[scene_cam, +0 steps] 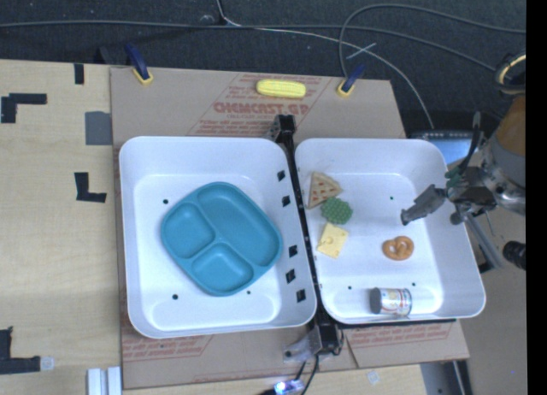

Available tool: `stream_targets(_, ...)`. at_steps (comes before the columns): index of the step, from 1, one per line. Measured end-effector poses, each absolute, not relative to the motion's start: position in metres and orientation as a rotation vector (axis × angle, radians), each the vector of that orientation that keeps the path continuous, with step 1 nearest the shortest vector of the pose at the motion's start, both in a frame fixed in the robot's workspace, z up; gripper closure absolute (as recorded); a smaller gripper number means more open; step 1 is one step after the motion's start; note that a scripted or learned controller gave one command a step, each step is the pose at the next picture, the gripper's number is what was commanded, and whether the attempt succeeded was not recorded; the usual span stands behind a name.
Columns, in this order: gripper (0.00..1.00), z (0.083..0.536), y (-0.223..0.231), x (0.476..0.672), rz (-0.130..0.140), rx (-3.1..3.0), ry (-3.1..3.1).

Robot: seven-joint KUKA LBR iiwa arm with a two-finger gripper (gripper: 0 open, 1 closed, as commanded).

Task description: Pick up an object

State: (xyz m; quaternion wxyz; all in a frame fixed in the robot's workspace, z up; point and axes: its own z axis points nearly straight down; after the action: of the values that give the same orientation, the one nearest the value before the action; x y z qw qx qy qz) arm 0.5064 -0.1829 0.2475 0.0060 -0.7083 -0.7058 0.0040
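The right bin holds several small objects. A brown pretzel lies toward its right side, and a small can lies on its side near the front wall. Along the left wall sit a triangular waffle-like slice, a green knobbly piece and a yellow cheese wedge. My gripper hangs over the bin's right edge, above and to the right of the pretzel. Its fingers are spread open with nothing between them.
The left bin holds a blue divided plate. A yellow object lies on the cardboard behind the bins. Black clips line the divider between the bins. Cables run across the dark floor at the back.
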Motion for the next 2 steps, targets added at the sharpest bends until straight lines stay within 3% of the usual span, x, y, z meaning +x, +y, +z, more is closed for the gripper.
stream_targets(1,0.00,0.255,-0.182,0.509,0.002,-2.220,-2.222)
stream_targets(2,0.00,0.193,-0.185,0.503,0.004,-2.219,-2.219)
